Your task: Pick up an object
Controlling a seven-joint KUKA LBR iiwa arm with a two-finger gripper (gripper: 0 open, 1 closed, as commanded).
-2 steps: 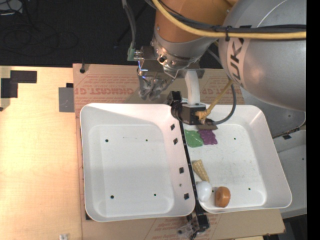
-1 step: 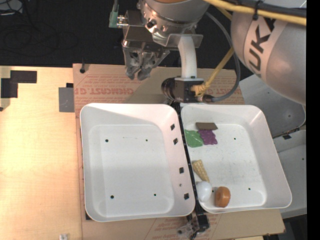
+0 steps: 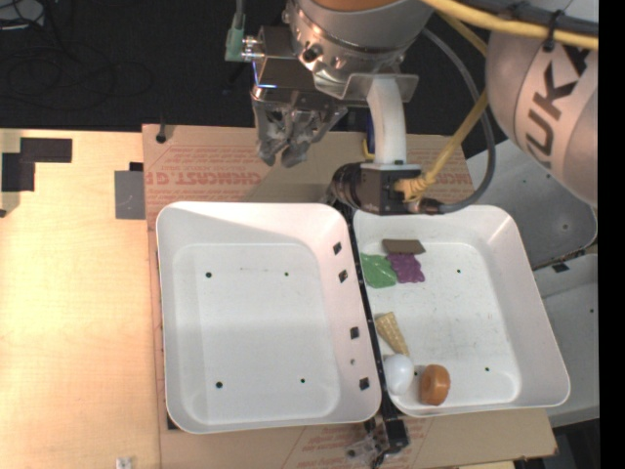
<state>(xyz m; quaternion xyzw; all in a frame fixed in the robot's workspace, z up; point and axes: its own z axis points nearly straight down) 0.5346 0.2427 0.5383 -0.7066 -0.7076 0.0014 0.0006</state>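
Round orange-brown object (image 3: pixel 435 384) in shallow white right bin (image 3: pixel 532 291), beside white ball (image 3: pixel 397 371); grey gripper (image 3: pixel 289 149) above, fingers together, holding nothing.

Open space above right bin (image 3: pixel 527 291)

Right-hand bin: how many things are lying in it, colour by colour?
Brown: 1, flat piece
Green: 1, piece
Purple: 1, piece
Tan: 1, cone
White: 1, ball
Orange-brown: 1, rounded lump
Total: 6
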